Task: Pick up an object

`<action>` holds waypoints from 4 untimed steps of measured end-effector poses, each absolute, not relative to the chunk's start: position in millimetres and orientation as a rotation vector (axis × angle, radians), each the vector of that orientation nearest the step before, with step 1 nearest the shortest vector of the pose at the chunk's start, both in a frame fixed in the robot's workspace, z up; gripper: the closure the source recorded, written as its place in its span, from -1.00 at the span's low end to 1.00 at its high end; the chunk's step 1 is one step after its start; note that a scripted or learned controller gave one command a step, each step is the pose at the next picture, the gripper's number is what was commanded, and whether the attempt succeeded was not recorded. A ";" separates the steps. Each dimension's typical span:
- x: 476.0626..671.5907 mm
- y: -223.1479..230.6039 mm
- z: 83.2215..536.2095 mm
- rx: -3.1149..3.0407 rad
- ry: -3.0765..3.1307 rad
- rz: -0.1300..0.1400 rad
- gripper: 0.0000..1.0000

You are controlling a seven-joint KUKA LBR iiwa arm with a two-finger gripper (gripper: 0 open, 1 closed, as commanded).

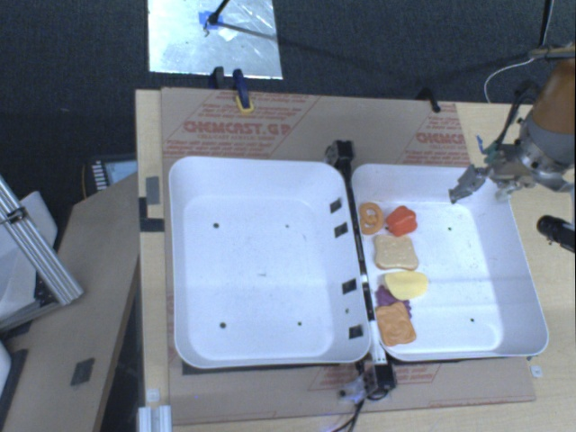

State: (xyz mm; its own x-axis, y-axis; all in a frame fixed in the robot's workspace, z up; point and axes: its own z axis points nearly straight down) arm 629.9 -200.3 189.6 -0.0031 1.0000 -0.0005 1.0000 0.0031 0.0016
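Arm waiting above the right bin's far rim, no object taken yet.

The red piece point(401, 220) lies near the divider point(358, 241), heading a row of toy foods; it stands proud, so descend centred over it. The gripper point(469, 185) hangs beyond it, away from the divider, tilted; its opening I cannot tell.

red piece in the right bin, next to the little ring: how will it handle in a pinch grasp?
The red piece looks rounded and chunky, so it may roll or squirt sideways. It looks like moulded toy food: probably stiff and light. The ring sits close beside it, so the gripper may nudge that.
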 end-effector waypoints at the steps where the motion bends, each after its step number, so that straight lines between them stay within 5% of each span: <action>1: 631.0 -200.4 201.2 2.210 2.225 0.005 1.00; 2: 528.2 -209.4 343.1 2.214 2.208 0.010 1.00; 3: 495.2 -207.7 478.4 2.204 2.211 0.013 1.00; 4: 487.4 -122.5 518.5 2.202 2.231 0.011 1.00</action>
State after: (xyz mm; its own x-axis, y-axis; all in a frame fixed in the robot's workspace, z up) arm 487.4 -122.5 518.5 -0.0127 0.9999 -0.0001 0.9999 0.0127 0.0096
